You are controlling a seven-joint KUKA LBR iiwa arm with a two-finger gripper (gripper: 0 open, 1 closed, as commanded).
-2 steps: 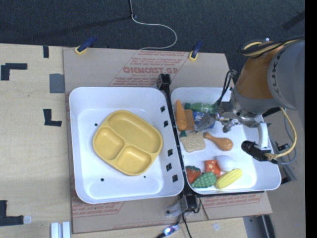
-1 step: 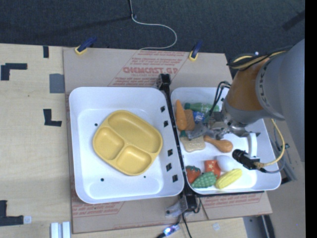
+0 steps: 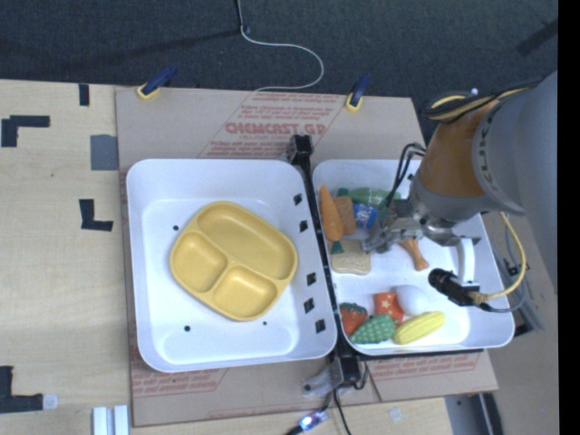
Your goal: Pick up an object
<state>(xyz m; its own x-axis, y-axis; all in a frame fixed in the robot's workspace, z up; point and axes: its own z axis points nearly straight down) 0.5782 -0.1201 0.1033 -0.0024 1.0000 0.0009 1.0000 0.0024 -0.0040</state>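
In the camera view the grey arm's claw [image 3: 385, 234] hangs low in the right white bin [image 3: 489, 333], and whether it is spread or pinching anything cannot be told. Just left of it lie an orange toy carrot [image 3: 330, 214] and a tan bread slice [image 3: 351, 263], with a yellow plastic corn cob [image 3: 419, 327] below. Farther left, a yellow divided plastic plate [image 3: 233, 259] rests in the left white bin [image 3: 154, 333].
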